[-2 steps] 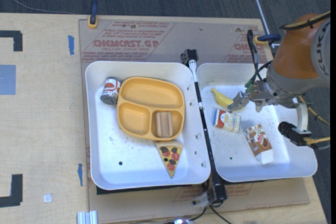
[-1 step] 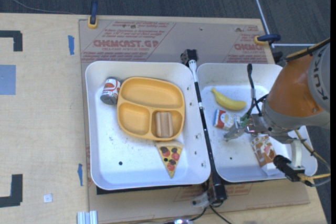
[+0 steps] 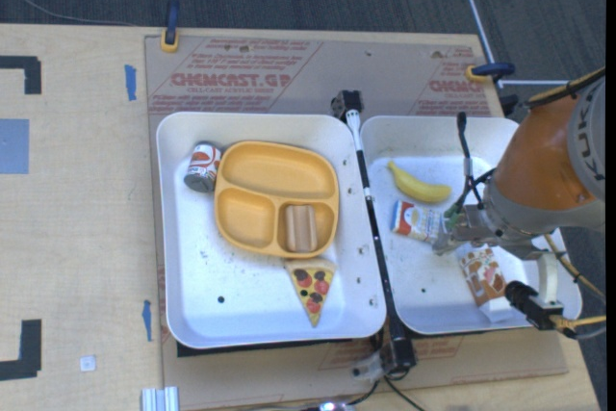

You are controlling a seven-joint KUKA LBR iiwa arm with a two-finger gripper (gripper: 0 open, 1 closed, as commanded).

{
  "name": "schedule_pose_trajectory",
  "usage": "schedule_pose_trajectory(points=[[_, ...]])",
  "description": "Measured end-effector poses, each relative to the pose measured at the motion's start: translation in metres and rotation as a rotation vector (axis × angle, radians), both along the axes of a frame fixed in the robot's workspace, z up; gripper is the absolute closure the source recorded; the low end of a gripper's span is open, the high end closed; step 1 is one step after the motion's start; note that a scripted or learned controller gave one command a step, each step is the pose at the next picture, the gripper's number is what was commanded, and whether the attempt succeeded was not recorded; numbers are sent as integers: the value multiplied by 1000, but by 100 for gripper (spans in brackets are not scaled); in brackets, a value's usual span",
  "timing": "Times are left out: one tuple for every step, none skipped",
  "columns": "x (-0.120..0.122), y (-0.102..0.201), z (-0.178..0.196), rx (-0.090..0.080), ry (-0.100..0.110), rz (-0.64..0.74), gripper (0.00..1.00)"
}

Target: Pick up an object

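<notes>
Gripper is low in the right bin, just right of the small red-and-white packet; can't tell finger state, wrist hides them. Banana sits just above that packet, snack bag lower right of it. Left bin, well left of the packet: yellow divided tray, can, pizza slice

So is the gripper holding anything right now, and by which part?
Cannot be told. The gripper is low in the right bin, beside the small red and white packet, but the arm hides any hold.
</notes>
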State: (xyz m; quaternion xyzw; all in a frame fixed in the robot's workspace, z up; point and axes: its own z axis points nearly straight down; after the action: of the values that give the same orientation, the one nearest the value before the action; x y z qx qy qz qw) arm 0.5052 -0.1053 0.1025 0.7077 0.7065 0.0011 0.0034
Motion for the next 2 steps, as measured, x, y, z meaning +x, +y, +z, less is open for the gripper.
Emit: schedule_pose_trajectory(points=[[0, 0, 0, 0, 0, 0, 0], [-16, 10, -13, -3, -10, 1, 0]])
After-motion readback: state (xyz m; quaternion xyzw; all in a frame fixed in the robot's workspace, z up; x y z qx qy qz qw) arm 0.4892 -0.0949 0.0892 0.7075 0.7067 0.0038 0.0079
